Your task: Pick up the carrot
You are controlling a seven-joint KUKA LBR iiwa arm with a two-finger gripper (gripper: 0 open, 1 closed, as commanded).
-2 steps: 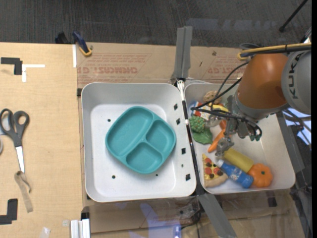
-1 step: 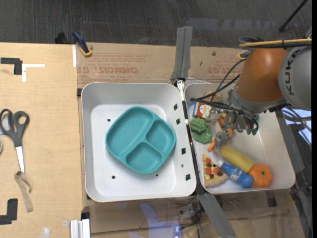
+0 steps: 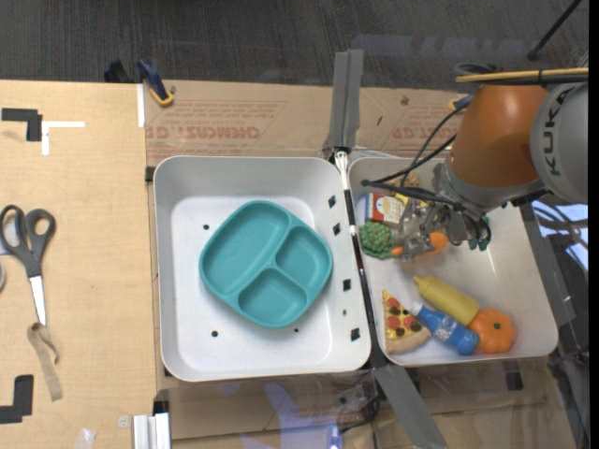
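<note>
Camera view had the pincer (image 3: 432, 235) low in the right bin (image 3: 524, 279), at the carrot (image 3: 423, 243), which lay near that bin's left-centre. Carrot's orange body appeared to sit at the fingertips, but wrist and cabling covered the contact, so I couldn't tell whether the pincer was clenched, released or gripping anything.

Risks as I judged them:
- Grip might be on the carrot's tip only; a lift could let it swing or slip out.
- Broccoli (image 3: 377, 238) sat just beside the carrot on its left, likely touching. A finger could catch it and drag it up or shove it against the bin wall.
- A red-and-white packet (image 3: 384, 207) lay just behind, close to the fingers.

Further out, well apart from the grasp: mustard bottle (image 3: 447, 296), blue bottle (image 3: 447, 331), small pumpkin (image 3: 493, 331), pizza slice (image 3: 402, 324), all at the bin's front. Not in the way.

Left bin (image 3: 178, 279) held a teal plate (image 3: 267, 264). Scissors (image 3: 28, 241) lay on the worktop (image 3: 75, 344) far left.
</note>
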